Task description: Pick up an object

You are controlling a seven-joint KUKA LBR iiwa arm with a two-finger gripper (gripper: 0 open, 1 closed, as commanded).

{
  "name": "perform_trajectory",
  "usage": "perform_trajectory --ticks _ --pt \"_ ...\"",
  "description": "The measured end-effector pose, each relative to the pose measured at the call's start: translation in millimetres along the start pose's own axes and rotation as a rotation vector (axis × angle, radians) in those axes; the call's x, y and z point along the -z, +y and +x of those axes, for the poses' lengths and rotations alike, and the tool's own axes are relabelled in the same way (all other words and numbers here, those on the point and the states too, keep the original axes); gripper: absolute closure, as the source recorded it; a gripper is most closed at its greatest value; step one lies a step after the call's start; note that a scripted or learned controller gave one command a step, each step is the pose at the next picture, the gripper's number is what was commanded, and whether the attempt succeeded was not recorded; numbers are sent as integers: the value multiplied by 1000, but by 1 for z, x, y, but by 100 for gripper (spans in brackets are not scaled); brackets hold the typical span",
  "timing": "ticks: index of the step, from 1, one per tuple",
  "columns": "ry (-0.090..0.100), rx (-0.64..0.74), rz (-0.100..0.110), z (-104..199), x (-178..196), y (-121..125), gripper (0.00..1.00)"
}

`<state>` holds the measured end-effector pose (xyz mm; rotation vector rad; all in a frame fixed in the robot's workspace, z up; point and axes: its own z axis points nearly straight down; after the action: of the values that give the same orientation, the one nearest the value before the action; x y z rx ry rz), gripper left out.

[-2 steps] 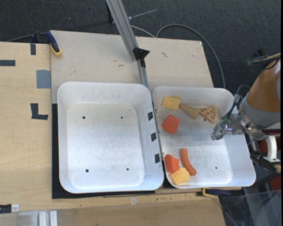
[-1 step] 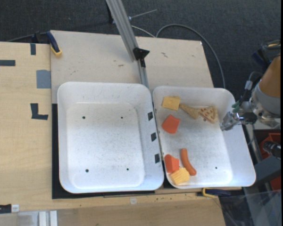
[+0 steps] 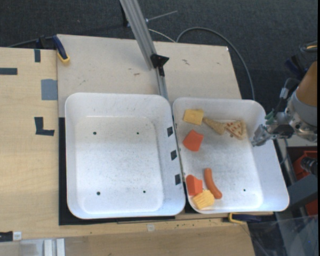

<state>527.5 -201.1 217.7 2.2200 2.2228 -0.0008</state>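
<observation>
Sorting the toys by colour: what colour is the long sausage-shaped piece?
The sausage-shaped piece is orange-red, seen in the camera view.

The arm [image 3: 309, 97] is cut off by the right edge. The hand [image 3: 258, 136] is blurred, its fingers too small to tell apart.

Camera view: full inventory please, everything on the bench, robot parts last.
Left bin: 1, white, bench centre.
Right bin: 1, white, touching the left bin's right side.
Yellow block: 1, yellow, right bin, top left.
Spatula: 1, tan, slotted, right bin top, beside the yellow block.
Orange cube: 1, orange, right bin, below the yellow block.
Orange piece: 1, orange, right bin, lower left.
Sausage: 1, orange-red, right of the orange piece.
Ridged piece: 1, yellow, right bin, bottom left.
Clamp: 1, blue and yellow, bench's top left.
Gripper: 1, grey, over the right bin's right rim.
</observation>
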Motion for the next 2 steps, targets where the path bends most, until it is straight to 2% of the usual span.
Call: perform_trajectory --ticks 1,2 --pt "2 4 2 47 -4 5 100" --pt "0 1 1 92 6 22 100"
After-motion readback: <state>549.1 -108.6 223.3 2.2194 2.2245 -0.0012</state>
